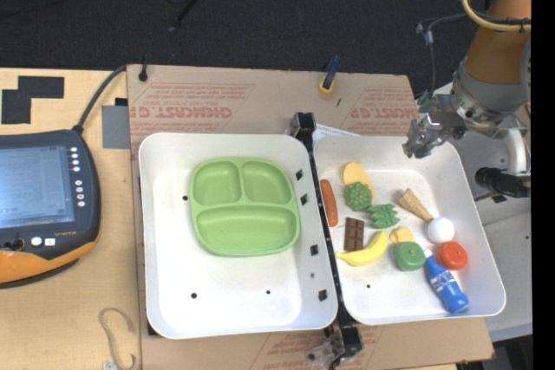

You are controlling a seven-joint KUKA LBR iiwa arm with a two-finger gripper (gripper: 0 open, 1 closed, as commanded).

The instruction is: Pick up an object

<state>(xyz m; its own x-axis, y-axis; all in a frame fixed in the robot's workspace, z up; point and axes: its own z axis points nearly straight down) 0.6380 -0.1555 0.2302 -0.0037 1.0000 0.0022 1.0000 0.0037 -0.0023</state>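
**Gripper waits above the toy bin**

The gripper point(422, 137) hangs over the far right corner of the right bin point(486, 290), and no toy is between its fingers; I cannot tell if they are spread or pressed together. The toys lie in a cluster in this bin: sausage point(329, 201), banana point(365, 249), chocolate point(354, 233), cone point(416, 204), white ball point(440, 230) and blue bottle point(446, 285). They are close together, so I think a clean grasp is difficult. The left bin point(173, 290) carries a green tray point(244, 207), probably as a place for sorted toys.
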